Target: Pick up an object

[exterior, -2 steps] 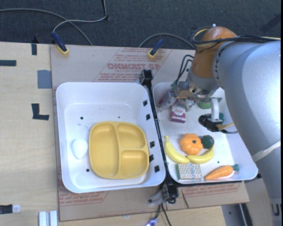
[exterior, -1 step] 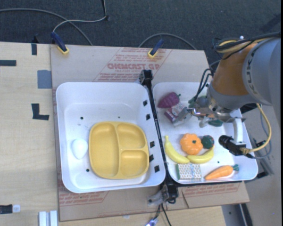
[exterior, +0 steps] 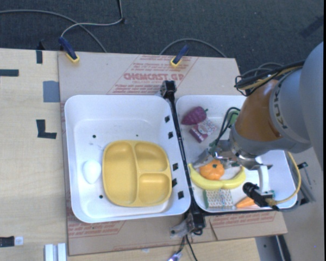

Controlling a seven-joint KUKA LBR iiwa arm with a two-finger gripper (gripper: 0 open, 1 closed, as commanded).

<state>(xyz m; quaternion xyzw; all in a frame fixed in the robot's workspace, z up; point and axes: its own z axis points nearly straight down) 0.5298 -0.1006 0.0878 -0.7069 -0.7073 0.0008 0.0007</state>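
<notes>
The right bin (exterior: 282, 165) holds several small items. An orange fruit (exterior: 212, 171) rests against a yellow banana (exterior: 220, 181) near the bin's middle. A purple toy vegetable (exterior: 194, 115) and a clear packet (exterior: 202, 130) lie toward the back. A green-edged sponge-like block (exterior: 218, 198) and an orange carrot piece (exterior: 245, 203) sit at the front edge. My gripper (exterior: 217, 155) hangs low over this bin, just behind and above the orange fruit. The wrist body hides its tips.
The left bin (exterior: 119, 110) holds a yellow divided plate (exterior: 136, 173) and a white egg-shaped item (exterior: 91, 171) beside it. A black clip divider (exterior: 176, 140) runs between the bins. The arm's grey and orange body (exterior: 271, 116) covers the right bin's far side.
</notes>
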